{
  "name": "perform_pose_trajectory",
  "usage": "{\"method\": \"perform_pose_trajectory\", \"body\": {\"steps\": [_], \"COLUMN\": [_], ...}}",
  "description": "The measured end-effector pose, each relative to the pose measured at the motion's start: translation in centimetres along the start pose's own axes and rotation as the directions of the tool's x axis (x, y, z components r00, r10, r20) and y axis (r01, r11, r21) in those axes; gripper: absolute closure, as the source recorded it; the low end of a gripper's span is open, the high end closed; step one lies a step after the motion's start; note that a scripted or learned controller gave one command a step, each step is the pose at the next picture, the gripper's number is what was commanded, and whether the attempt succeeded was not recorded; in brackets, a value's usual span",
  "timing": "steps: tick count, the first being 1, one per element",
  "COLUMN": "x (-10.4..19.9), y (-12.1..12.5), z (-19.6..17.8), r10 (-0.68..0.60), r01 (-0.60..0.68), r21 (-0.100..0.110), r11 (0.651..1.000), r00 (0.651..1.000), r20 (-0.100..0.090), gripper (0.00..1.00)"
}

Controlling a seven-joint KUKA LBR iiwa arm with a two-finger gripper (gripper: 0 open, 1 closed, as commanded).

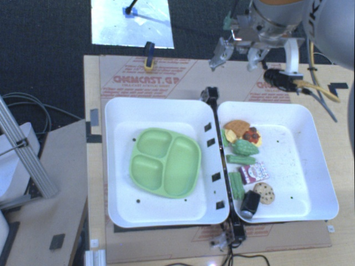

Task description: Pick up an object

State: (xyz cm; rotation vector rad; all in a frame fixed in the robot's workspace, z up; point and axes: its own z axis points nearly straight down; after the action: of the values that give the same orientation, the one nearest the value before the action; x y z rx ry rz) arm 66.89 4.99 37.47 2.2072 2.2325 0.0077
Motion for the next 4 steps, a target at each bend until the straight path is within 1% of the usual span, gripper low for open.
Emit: {"method": "perform_pose_trajectory", "body": {"steps": [1, 2, 3, 4], "x": [9.2, 16.5, 18.7, 18.7], "y": [-0.1, 0.0, -6.9, -15.3], "z": [7.2, 11.3, 11.6, -0.3], "r10": [0.000, 0.001, 0.004, 0.003], "r01": [0.000, -0.001, -0.004, -0.003], "r21": [0.009, 0.007, 0.009, -0.002], "r11": [1.000, 1.000, 1.000, 1.000], "r00": [1.000, 1.000, 1.000, 1.000], "r20": [-0.001, -0.001, 0.001, -0.004], "gripper": [0.00, 0.00, 0.00, 0.00]}}
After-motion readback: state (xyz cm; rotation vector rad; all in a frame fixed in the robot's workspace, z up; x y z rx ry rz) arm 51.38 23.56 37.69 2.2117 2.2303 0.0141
